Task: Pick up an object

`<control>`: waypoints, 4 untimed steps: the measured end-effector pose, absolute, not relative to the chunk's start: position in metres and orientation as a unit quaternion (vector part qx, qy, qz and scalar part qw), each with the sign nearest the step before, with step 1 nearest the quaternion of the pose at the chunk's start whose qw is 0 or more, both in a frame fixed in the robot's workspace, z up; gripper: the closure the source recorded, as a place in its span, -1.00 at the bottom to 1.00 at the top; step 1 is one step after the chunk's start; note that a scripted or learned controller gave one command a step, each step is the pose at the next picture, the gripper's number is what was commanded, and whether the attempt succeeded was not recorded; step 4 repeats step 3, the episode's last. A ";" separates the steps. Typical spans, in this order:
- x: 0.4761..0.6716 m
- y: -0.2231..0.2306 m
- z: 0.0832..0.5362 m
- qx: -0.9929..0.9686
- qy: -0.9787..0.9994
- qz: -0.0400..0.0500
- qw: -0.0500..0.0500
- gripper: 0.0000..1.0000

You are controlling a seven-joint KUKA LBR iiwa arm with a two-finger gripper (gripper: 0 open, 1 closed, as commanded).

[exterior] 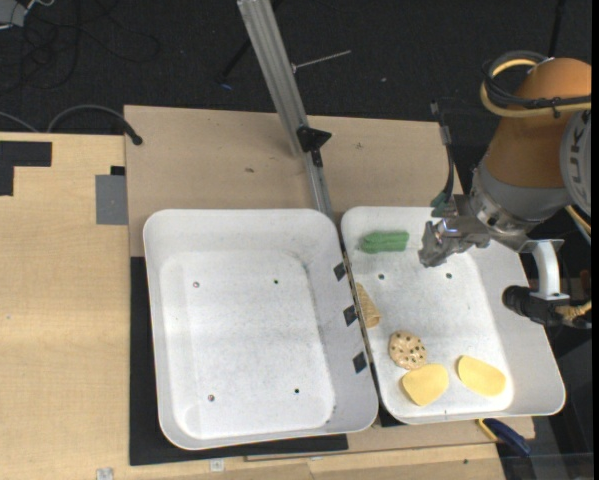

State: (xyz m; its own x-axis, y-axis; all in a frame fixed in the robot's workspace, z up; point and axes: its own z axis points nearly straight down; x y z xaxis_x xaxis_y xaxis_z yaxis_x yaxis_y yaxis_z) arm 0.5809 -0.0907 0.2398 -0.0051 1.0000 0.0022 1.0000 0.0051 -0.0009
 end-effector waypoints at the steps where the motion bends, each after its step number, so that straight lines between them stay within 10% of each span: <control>1: 0.585 -0.035 0.241 -0.705 -0.709 0.000 0.002 1.00; 4: 0.613 0.068 0.227 -0.706 -0.708 0.001 0.001 1.00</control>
